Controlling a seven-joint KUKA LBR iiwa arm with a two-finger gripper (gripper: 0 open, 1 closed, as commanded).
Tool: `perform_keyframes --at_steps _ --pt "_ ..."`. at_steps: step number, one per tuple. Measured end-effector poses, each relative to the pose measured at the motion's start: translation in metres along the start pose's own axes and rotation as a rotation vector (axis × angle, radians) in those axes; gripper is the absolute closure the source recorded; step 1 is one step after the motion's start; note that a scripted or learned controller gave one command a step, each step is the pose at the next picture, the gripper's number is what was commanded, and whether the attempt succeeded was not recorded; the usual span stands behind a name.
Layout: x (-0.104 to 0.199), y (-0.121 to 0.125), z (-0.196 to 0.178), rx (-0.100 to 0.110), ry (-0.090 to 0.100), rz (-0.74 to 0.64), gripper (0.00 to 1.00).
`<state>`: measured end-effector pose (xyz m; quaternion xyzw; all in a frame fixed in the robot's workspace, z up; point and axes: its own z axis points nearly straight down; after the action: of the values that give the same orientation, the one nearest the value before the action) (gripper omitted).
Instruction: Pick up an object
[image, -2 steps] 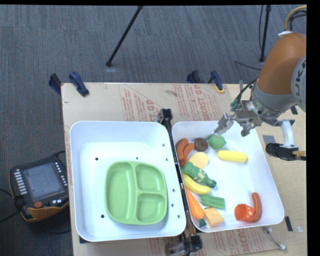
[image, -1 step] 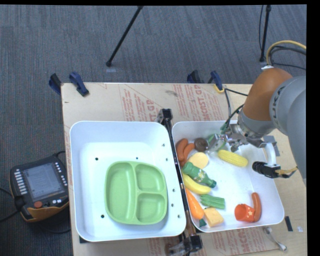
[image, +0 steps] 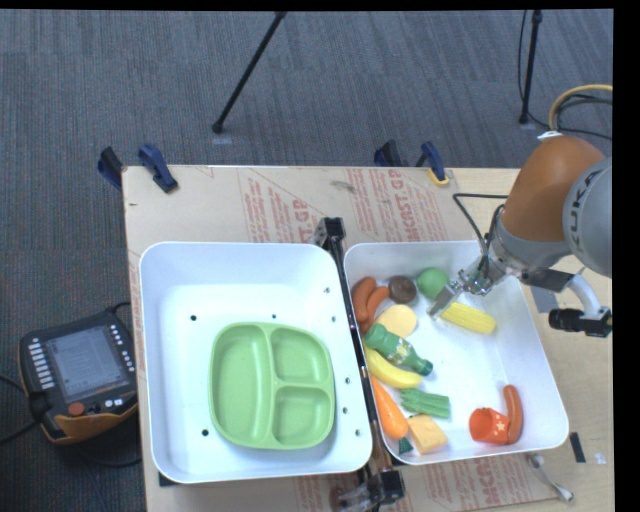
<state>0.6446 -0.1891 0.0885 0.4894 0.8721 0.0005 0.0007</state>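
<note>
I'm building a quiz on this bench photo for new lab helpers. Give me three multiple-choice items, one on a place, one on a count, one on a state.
1. Where does the green plate lie?
A. in the left bin
B. in the right bin
C. on the floor

2. How many sections does the green plate have?
A. two
B. three
C. five

3. How does the green bottle rest?
A. upright
B. lying on its side
C. held up in the air

Answers:
1. A, the plate sits on the floor of the left bin.
2. B, ridges split it into one long section and two smaller ones.
3. B, it lies flat among the toy food in the right bin, across the banana, while the pincer is over by the corn cob.
</note>
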Motion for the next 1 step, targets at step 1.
perform_keyframes --at_steps 1 --pt "0.0367 0.0219 0.0006 0.002 0.003 0.125 0.0"
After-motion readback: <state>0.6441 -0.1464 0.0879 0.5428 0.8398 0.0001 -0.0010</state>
